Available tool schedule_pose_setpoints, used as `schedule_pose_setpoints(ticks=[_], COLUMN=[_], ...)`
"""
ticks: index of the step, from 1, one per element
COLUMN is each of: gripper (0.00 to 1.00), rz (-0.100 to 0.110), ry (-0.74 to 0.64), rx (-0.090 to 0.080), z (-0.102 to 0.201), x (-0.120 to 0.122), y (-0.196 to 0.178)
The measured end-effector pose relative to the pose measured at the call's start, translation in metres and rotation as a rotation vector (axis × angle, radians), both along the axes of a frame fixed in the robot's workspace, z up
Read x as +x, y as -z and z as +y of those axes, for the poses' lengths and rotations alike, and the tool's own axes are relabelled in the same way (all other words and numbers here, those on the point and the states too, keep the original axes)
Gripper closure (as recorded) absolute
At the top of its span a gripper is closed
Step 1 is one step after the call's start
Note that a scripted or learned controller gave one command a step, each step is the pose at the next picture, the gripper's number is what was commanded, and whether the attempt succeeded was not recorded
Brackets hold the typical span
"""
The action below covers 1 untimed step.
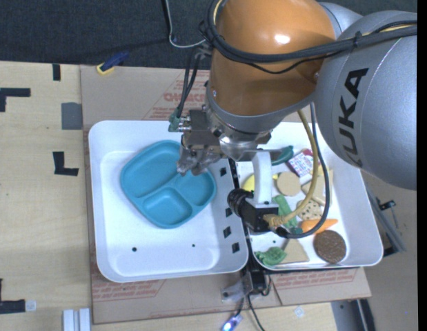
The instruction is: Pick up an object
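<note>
A blue divided plate [166, 184] lies in the left bin [113, 254], its right rim just under the gripper [192, 163]. How wide the gripper stands (the wrist hides it) cannot be told, nor any hold. Toy food [296, 205] crowds the right bin [361, 243], beside the arm [323, 67].

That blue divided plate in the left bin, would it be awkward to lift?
The blue plate looks like rigid moulded plastic, so probably stiff and light. Its smooth surface may be slippery. Lying flat in the left bin, it seems unlikely to roll or tip.
</note>
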<state>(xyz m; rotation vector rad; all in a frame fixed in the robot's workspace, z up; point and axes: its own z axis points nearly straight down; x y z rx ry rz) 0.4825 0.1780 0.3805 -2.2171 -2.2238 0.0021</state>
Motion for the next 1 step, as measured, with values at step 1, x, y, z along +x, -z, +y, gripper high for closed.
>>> schedule_pose_setpoints(ticks=[1], gripper=[1.0], rz=[0.002], ry=[0.0], rx=[-0.001], z=[0.0001], x=[0.0008], y=[-0.009])
